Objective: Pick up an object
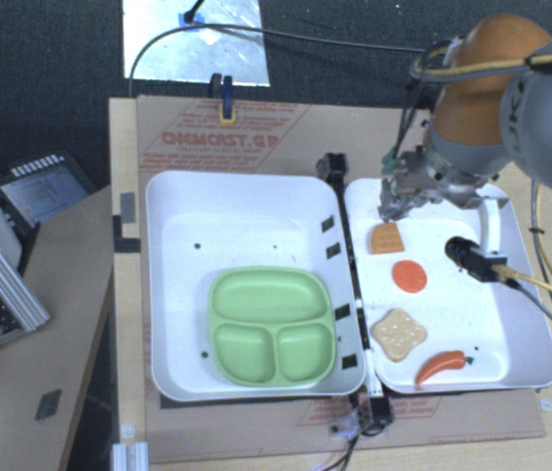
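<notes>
— Nearest us lies the red pepper (pixel 441 365); the tan wedge (pixel 386 238) sits at the right bin's (pixel 530 346) far end, under the tool (pixel 393 207).

— Approach step. Tool's opening, can't tell. Next: drop straight down.

A green divided plate (pixel 273 324) is seen in the left bin (pixel 173 204). In the right bin (pixel 530 346), the gripper (pixel 390 212) is poised just above a tan cracker (pixel 386 239), with a red disc (pixel 410 276) nearer.
</notes>
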`<state>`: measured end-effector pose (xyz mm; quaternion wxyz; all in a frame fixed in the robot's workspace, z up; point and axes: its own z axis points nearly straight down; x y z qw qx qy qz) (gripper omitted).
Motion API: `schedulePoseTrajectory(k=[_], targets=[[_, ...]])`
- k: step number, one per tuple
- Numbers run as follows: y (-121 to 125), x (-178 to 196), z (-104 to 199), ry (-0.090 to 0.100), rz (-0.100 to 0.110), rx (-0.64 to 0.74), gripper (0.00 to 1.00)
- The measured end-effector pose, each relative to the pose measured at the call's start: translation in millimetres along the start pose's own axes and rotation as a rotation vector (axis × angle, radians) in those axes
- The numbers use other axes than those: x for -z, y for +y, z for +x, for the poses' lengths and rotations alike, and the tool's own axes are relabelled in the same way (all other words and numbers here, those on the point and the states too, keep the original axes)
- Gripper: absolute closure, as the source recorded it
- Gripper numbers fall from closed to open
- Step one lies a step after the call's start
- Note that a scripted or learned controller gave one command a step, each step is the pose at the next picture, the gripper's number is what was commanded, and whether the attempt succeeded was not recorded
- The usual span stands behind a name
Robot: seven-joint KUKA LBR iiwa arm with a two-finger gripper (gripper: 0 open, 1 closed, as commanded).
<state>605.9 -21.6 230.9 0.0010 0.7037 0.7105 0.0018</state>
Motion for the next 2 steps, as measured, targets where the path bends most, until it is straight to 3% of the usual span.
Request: schedulePoseTrajectory(k=[2], targets=[[39, 0, 90, 0.001, -0.001, 0.0, 1.0]])
